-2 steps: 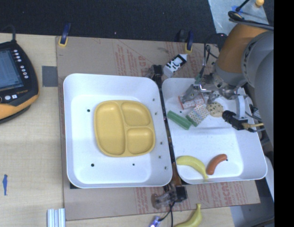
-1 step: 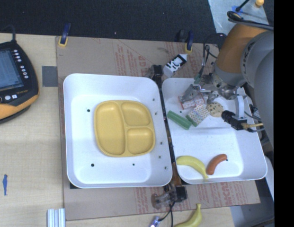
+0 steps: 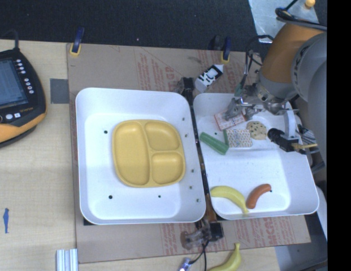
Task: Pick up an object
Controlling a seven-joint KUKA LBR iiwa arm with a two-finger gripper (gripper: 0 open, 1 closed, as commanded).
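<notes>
The gripper (image 3: 238, 105) hangs low over the far end of the right bin (image 3: 302, 205), right above a small red-and-white packet (image 3: 228, 120). Whether it's apart or together, I can't tell from this angle; the metal parts blur together there, and nothing shows as being held. Above it, the arm's orange band (image 3: 285, 52) and grey wrist crowd the upper right.

Just beside the packet sits a speckled pouch (image 3: 240, 138), with a round cookie (image 3: 256, 130) touching its far corner. A green block (image 3: 213, 143) lies tilted near the bin's left wall. Down at the near end, a yellow banana (image 3: 230, 196) and an orange-red sausage (image 3: 258, 195) lie close together, well apart from the claw.

Over in the left bin (image 3: 90, 151), a yellow divided plate (image 3: 148, 152) rests in the middle. Outside the bins, a second banana (image 3: 230, 259) lies on the bench's near edge, and a control pendant (image 3: 14, 97) sits far left.
</notes>
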